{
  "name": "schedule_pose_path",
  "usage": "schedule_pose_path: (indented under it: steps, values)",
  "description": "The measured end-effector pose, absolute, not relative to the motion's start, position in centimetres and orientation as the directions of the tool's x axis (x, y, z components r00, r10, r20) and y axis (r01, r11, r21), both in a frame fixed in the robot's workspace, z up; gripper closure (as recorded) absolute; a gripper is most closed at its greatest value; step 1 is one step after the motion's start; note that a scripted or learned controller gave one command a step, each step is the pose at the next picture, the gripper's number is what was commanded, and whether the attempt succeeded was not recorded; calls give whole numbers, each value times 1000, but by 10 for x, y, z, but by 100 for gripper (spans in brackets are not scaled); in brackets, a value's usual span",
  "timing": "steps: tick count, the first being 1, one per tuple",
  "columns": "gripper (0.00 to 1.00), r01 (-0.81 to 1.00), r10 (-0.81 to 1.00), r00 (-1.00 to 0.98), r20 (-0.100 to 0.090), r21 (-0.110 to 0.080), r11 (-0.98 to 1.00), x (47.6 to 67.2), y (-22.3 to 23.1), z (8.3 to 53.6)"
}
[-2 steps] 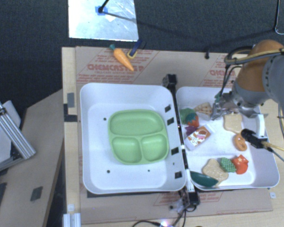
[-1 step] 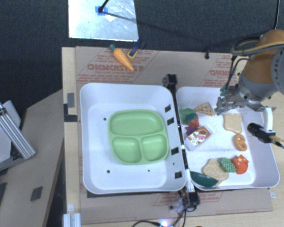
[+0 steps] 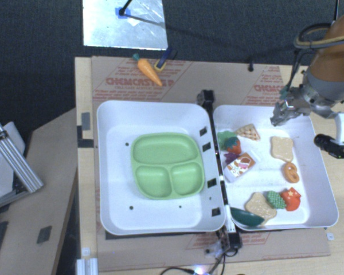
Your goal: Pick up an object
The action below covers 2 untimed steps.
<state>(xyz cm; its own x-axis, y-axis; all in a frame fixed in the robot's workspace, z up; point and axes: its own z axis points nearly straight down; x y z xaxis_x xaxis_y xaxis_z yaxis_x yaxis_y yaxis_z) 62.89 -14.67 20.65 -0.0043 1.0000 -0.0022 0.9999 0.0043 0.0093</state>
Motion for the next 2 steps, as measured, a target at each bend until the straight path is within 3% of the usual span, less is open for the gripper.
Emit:
schedule_pose_path:
  steps: [1,2]
  values:
    - [100,1000,1000,-5,-1,4,5,630,-147,226]
    - [100,1000,1000,-10,2,1,10,628,-90,216]
